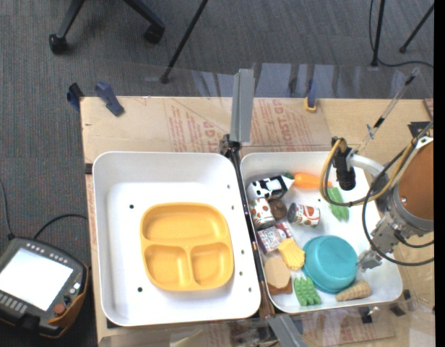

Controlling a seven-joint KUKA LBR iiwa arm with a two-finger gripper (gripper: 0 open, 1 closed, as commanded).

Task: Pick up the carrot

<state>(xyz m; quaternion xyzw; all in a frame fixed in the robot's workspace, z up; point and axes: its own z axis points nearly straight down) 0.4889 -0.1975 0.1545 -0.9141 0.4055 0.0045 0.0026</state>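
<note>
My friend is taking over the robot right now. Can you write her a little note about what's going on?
Gripper: low over the right bin's right side, beside the teal bowl; I cannot tell what it grips, if anything.
Carrot: lying at the back of the right bin, next to the black-and-white cow toy. It is well away from the gripper.
Left bin: has the yellow divided plate.
Done: nothing yet; the carrot is not picked up.
Left: move the arm to the back of the right bin, grab the carrot and lift it.
</note>
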